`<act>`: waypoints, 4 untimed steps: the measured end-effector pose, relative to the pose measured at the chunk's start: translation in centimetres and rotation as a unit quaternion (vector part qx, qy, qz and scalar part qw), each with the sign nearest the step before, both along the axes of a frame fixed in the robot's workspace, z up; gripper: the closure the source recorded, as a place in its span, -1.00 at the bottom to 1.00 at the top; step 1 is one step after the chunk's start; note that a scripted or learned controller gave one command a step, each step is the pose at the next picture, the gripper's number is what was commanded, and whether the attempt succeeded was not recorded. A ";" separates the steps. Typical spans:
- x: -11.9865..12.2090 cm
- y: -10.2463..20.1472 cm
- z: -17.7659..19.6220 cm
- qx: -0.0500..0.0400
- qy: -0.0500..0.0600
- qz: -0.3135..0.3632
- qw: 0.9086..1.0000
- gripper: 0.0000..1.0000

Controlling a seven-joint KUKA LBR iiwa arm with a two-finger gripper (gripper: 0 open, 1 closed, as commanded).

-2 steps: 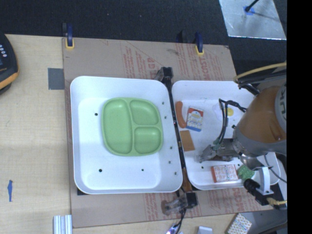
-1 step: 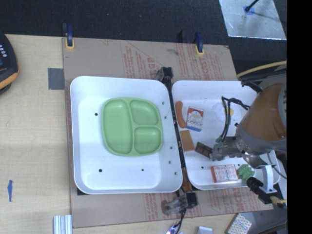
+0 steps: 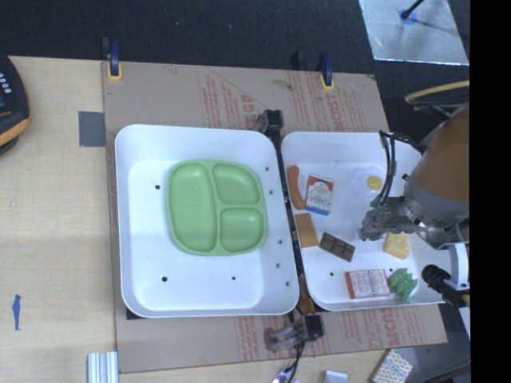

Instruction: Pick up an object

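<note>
Red-and-white labelled packets (image 3: 319, 195), print unreadable, tool (image 3: 377, 223) above right bin (image 3: 335, 146), finger state unclear

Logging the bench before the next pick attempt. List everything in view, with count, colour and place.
Bins: 2, white, side by side on the bench.
Divided plate: 1, green, in the left bin.
Sausage: 1, orange, right bin, by its left wall.
Small carton: 1, white and red, right of the sausage.
Brown block: 1, tan, below the carton.
Chocolate piece: 1, dark brown, mid bin.
Flat packet: 1, red and white, near the front wall.
Green toy: 1, beside the packet.
Yellow wedge: 1, by the gripper.
Clamps: 2, blue and yellow, back edge.
Gripper: 1, grey, over the right bin.
</note>
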State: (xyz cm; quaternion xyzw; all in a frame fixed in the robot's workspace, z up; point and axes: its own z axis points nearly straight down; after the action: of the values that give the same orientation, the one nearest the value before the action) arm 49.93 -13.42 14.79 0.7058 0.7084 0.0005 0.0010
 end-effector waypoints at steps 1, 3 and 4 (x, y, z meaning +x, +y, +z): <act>-0.2 0.1 -0.2 0.001 0.002 0.000 1.000 -1.00; 2.0 -2.3 -5.6 0.000 0.001 -0.001 1.000 -1.00; -1.4 -0.2 -5.7 0.002 0.005 0.000 1.000 -1.00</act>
State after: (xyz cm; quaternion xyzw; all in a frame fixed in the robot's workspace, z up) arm 48.48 -13.61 9.12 0.7059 0.7083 -0.0016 -0.0036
